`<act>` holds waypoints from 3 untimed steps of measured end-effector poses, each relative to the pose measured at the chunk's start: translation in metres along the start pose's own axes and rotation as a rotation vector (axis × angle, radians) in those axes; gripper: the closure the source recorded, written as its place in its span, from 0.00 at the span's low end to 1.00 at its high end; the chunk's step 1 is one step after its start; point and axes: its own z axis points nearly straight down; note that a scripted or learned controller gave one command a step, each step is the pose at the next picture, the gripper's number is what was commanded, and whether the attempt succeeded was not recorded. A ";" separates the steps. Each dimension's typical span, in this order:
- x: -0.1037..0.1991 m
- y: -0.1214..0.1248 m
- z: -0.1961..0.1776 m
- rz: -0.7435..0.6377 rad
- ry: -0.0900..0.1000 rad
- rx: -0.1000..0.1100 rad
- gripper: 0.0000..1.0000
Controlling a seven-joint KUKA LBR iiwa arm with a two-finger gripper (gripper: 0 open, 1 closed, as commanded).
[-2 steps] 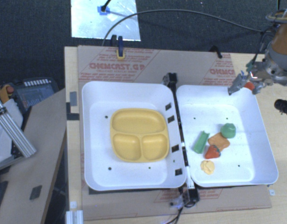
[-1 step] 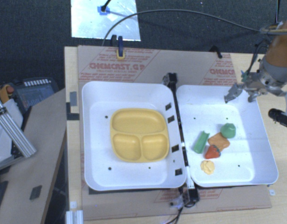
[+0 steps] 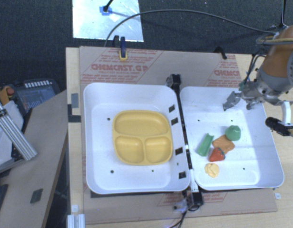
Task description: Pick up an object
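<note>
Above the right bin (image 3: pixel 260 175), near its rear edge, the end effector (image 3: pixel 241 100) hangs from the arm (image 3: pixel 278 63) with both fingers spread apart and nothing between them. Within the right bin, forward of the end effector and well apart from it, five items lie clustered: a green stick (image 3: pixel 204 145), a green round piece (image 3: pixel 233 132), an orange piece (image 3: pixel 224 143), a red piece (image 3: pixel 217 154) touching the orange one, and a yellow piece (image 3: pixel 212 170) nearest the front wall. Left of the right bin, the left bin (image 3: pixel 96 175) holds a yellow tray (image 3: pixel 141 137). Both bins rest on the surface (image 3: pixel 151 63).
</note>
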 end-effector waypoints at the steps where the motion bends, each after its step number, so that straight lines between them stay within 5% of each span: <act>1: 0.000 0.002 -0.013 -0.002 -0.002 -0.006 1.00; 2: -0.006 -0.006 -0.066 0.004 -0.001 -0.004 1.00; 3: -0.006 -0.005 -0.074 0.001 0.000 -0.003 1.00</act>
